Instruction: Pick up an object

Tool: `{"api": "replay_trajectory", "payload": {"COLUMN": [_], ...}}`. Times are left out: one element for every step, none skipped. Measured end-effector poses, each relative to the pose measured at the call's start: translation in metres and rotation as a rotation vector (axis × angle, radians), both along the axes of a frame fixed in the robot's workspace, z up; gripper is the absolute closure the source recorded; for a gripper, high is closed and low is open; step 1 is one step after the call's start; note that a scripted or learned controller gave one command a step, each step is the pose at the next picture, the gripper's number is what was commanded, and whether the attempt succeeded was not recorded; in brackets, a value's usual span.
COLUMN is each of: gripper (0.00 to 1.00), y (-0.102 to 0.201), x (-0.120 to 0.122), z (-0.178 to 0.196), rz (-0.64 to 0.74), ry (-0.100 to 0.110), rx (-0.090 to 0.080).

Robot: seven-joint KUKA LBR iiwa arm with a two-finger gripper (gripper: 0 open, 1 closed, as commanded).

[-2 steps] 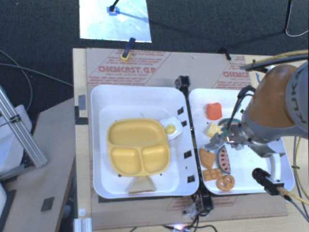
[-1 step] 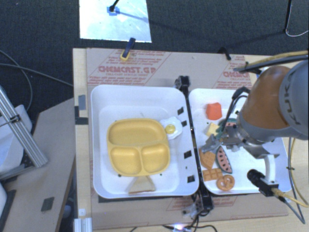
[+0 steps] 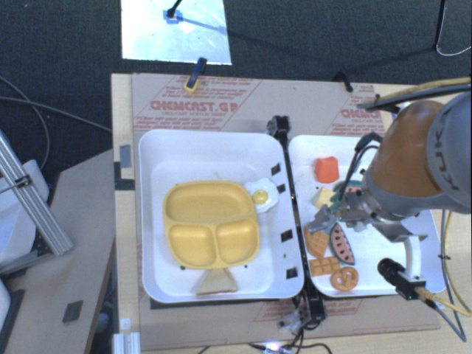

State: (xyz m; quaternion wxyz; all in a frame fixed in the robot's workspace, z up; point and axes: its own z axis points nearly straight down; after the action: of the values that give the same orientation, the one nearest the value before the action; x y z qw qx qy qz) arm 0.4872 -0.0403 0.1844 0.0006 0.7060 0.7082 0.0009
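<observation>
Tool (image 3: 322, 220) — grip state indiscernible — hovers over crowded toy foods in the right white bin (image 3: 306, 147); risk: a neighbour such as the watermelon slice (image 3: 341, 243) gets nudged.

The left bin (image 3: 155, 198) holds a divided tray (image 3: 212, 223), with a fried egg (image 3: 260, 196) at its right and a bread slice (image 3: 217, 282) in front. The right bin (image 3: 306, 150) holds a watermelon slice (image 3: 341, 245), a pretzel (image 3: 344, 277) and a waffle (image 3: 317, 243).

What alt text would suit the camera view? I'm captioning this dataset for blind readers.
A grey and orange robot arm reaches from the right over the right white bin, which holds toy foods: an orange block, a watermelon slice, a pretzel. The left bin holds a yellow divided tray and a fried egg.
</observation>
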Motion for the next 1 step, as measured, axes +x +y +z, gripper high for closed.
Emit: {"api": "replay_trajectory", "payload": {"gripper": [0.00], "y": [0.0000], "x": [0.0000], "z": [0.0000], "rz": [0.000], "ry": [0.000], "rx": [0.000]}}
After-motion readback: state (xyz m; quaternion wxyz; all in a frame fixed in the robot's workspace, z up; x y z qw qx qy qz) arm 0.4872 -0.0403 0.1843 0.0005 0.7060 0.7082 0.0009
